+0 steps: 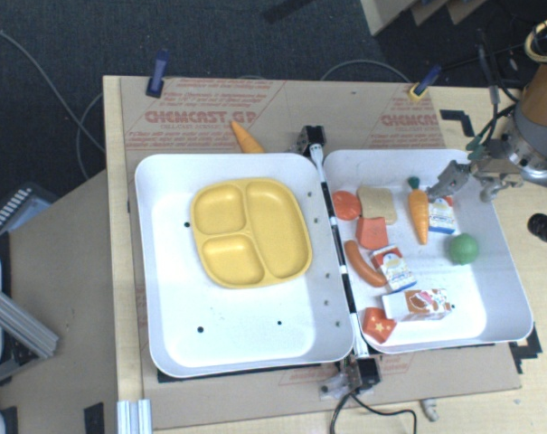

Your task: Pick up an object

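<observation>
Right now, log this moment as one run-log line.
phase: approach | gripper: over right bin, beside carrot | grasp: none seen | plate: left bin

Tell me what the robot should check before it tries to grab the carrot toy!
1. Gripper is over the right bin: ok, near its upper right part.
2. Gripper is right above the carrot: not ok, it sits a bit to the carrot's right.
3. Fingers open wide enough: cannot tell.
4. Room around the carrot: not ok, a small carton lies right against it.
5. Carrot lies flat and uncovered: ok, nothing on top of it.
6. Green ball out of the way: ok, it sits apart, lower right of the carrot.
</observation>
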